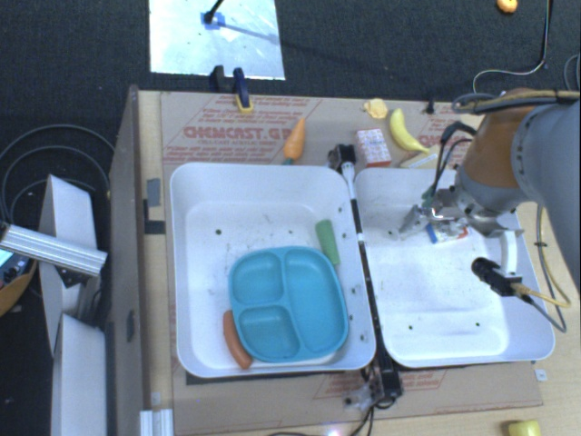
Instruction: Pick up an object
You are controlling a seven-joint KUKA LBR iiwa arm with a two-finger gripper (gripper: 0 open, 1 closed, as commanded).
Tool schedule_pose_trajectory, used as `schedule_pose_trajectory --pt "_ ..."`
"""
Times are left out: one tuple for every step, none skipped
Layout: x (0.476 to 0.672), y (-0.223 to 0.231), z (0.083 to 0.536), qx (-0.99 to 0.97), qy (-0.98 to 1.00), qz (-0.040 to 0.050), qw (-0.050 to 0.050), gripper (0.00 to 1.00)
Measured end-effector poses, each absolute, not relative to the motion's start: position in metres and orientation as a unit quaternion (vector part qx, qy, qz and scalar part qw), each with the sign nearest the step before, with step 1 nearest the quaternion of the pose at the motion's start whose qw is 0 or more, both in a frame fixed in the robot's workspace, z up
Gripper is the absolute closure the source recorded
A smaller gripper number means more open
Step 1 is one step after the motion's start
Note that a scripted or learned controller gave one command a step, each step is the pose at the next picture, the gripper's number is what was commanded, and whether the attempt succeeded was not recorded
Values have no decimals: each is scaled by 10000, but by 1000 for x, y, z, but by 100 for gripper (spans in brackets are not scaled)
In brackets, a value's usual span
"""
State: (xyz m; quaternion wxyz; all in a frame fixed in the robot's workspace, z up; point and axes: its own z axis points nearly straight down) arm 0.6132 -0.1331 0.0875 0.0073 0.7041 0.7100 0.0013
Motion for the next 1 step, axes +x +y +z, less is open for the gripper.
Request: schedule_pose_trajectory --pt "674 -109 90 7044 7098 31 65 0"
